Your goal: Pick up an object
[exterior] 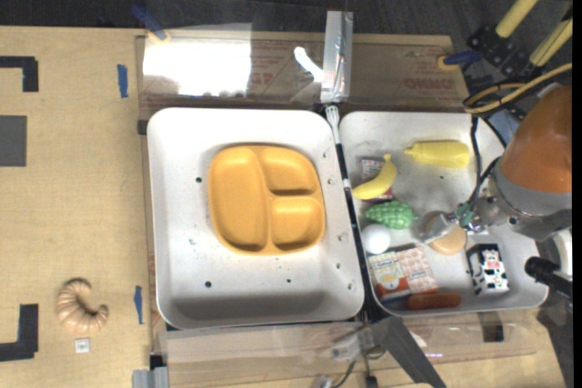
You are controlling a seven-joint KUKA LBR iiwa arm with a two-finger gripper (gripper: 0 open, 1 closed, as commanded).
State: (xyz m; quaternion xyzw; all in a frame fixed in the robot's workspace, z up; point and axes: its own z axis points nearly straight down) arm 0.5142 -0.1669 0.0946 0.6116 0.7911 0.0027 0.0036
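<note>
The arm [536, 161] reaches in from the right and hangs low over the right bin [353, 134], its gripper [452, 230] down among the clutter in the middle of that bin. This looks like the descent or the closing stage of a pick: the tool sits right at a round tan piece [447, 242], touching or just above it. Whether the claw is apart or together I cannot tell, since the wrist hides it.

The likely target is that tan piece. Around it lie a green bumpy toy [391, 215] and a white ball [376, 240] to the left, a banana [376, 182] and a yellow bottle-like thing [438, 154] farther back, a printed box [406, 272] near the front and a small black-and-white carton [486, 269] to the right. The next move calls for a firm close and a straight lift, without dragging the neighbours.

The left bin [173, 195] holds an orange divided tray [265, 198]. A croissant-shaped toy [82, 306] lies on the bench, far left.

The cardboard behind the bins carries faint red print; it and the box label are too blurred to read.
</note>
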